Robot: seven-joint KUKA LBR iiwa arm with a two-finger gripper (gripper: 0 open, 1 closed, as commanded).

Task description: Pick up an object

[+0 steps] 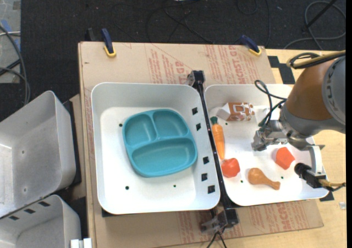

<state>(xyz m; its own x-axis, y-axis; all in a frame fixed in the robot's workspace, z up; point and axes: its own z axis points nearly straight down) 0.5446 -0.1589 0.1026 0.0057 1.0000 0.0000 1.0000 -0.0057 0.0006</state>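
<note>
The right bin (pixel 242 197) holds several toy foods: an orange carrot (pixel 219 138) along its left wall, a red pepper-like piece (pixel 230 167), a tan drumstick (pixel 262 178), an orange-red block (pixel 285 157) and a small brown-and-white carton (pixel 237 111) at the back. My gripper (pixel 263 140) hangs low over the middle of this bin, just left of the orange-red block and above the drumstick. Nothing shows between its fingers. The arm's grey body and orange band cover the bin's right side.
The left bin (pixel 110 186) holds a blue divided plate (pixel 159 142). A black divider with clamps runs between the bins. Empty white tubs stand off the bench at the far left. Cables lie on the dark floor behind.
</note>
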